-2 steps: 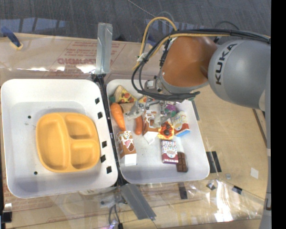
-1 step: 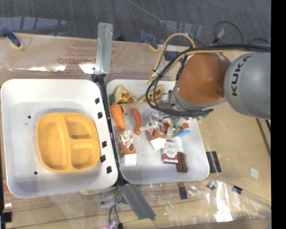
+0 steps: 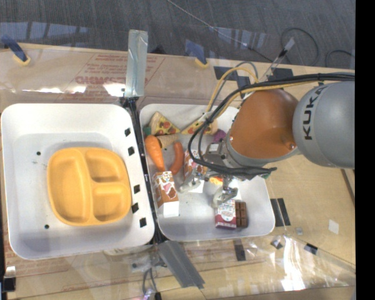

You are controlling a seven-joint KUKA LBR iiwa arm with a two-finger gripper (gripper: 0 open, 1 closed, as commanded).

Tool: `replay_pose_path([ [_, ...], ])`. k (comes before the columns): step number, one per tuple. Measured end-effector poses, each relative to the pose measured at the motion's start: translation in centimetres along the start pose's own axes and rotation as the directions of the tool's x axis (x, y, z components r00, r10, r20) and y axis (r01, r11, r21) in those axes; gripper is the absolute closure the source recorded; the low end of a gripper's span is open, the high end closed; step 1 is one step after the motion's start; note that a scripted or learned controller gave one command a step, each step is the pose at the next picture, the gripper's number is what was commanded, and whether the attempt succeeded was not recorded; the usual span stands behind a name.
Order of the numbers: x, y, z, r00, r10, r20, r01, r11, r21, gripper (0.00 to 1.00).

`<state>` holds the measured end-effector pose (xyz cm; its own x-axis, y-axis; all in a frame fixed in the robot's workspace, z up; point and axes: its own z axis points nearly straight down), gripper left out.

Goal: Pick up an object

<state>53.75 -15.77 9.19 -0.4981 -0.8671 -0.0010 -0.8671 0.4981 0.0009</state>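
Holding a yellow tray (image 3: 87,185) in left bin (image 3: 12,167), carrot (image 3: 154,152) in right bin (image 3: 256,220), claw (image 3: 206,181) grip unclear

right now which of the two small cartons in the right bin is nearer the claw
The red carton by the bin's lower edge, just under the claw. The other carton lies against the left wall, under the carrot.

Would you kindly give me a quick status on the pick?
End effector low in right bin, fingers unclear. Nothing seen held. Carrot, cartons crowd around it. Yellow tray alone in left bin.
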Motion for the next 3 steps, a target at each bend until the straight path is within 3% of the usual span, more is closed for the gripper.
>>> replay_pose_path([
  [1,-1.3,-1.3,-0.9,0.978,0.207,0.001,-0.207,0.978,0.001,0.0],
  [2,-1.6,-1.4,-1.9,0.98,0.198,0.004,-0.198,0.98,0.003,1.0],
  [3,-5.7,-6.9,-10.7,0.96,0.279,0.005,-0.279,0.96,0.009,1.0],
])
